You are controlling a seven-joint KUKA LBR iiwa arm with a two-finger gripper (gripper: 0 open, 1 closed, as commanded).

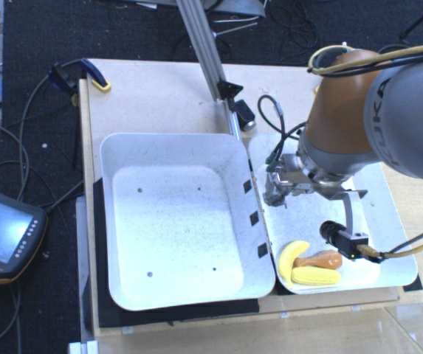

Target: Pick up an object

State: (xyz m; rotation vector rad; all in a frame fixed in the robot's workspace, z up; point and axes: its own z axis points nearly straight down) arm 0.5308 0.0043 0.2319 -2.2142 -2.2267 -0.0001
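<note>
Target objects: a banana (291, 255), a yellow corn cob (316, 276) and an orange-brown piece (322, 259) that looks like a toy drumstick lie bunched together, touching, in the near corner of the right bin (392, 271).
Gripper: the gripper (276, 192) hangs over the right bin's left side, near the seam between the two bins, above and behind the cluster (well short of it).
Jaws: I cannot tell whether they are spread or pressed together; the wrist hardware hides them, and nothing shows pinched there.
Step in hand: judged from this, the approach, with no object picked yet.
Doing it well: the three pieces crowd each other, so the descent should centre on one item; the banana, at the cluster's left edge, looks the most exposed. Keep off the bin wall just beside it, and line the fingers across the narrow width, not along the length.
Risk: a close on two items at once, or a nudge that pushes the pile into the corner.
Right bin: holds those three pieces at its near end.
Left bin (122, 150): white, speckled floor, lying just beside the right one (their rims overlap).
</note>
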